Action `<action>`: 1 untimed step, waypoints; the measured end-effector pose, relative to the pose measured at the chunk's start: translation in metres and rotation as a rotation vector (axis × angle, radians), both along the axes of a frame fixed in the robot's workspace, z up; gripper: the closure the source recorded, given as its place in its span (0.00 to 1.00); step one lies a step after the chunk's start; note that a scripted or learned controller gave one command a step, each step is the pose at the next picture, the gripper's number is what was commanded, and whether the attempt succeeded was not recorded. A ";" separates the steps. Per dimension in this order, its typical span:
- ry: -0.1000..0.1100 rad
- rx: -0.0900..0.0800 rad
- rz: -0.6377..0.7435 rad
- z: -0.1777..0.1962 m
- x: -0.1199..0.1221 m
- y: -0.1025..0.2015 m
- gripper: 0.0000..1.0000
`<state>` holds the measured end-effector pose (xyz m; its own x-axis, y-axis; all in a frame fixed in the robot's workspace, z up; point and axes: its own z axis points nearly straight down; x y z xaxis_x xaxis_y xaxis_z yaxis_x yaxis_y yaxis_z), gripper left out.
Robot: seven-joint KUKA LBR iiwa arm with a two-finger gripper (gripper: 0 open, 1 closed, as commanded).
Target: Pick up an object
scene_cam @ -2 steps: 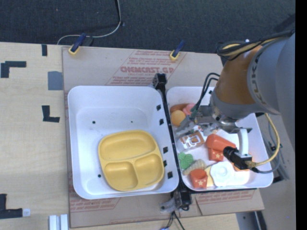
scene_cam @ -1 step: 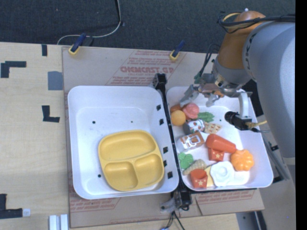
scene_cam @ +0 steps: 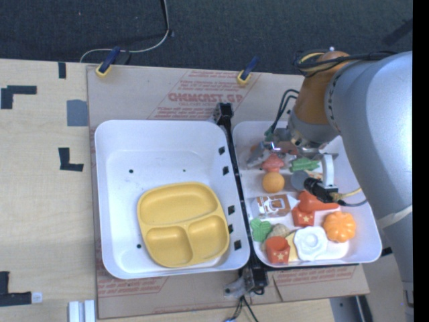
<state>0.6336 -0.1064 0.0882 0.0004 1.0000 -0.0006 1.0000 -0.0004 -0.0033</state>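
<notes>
Two shallow white plastic bins sit side by side on a brown cardboard sheet (scene_cam: 194, 96), which lies on a light wooden bench (scene_cam: 40, 200). The left bin (scene_cam: 114, 139) holds one yellow three-compartment plastic tray (scene_cam: 183, 223), lying flat toward the bin's near-right corner, close to the divider. The right bin (scene_cam: 369, 237) is crowded with small toy items: an orange ball (scene_cam: 273, 181) near the middle, a brown-and-white printed packet (scene_cam: 274, 206) just below it, a green leafy piece (scene_cam: 261, 230) at the near-left, a red cup-like piece (scene_cam: 277, 249) at the near edge, a round white piece (scene_cam: 311, 241) beside that, a small orange plastic pumpkin (scene_cam: 339, 226) to the right, a red block with a yellow star (scene_cam: 305, 214) touching a red-orange flat piece (scene_cam: 320, 202), a green elongated piece (scene_cam: 305, 164) and a pinkish-red piece (scene_cam: 273, 162) toward the far side. The grey arm (scene_cam: 375, 119) with its orange band (scene_cam: 315, 96) comes in from the right and reaches down into the far part of the right bin. The gripper (scene_cam: 281, 147) is low over the pinkish-red and green pieces, near the orange ball; cannot tell if it is open or closed, nothing visibly lifted. Blue-and-yellow clamps (scene_cam: 106, 64) pin the cardboard at its far edge. A black cable (scene_cam: 161, 12) runs over the dark carpet (scene_cam: 234, 19) behind the bench.
</notes>
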 end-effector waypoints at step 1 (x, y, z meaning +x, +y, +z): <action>0.000 -0.002 0.003 0.014 0.000 0.001 1.00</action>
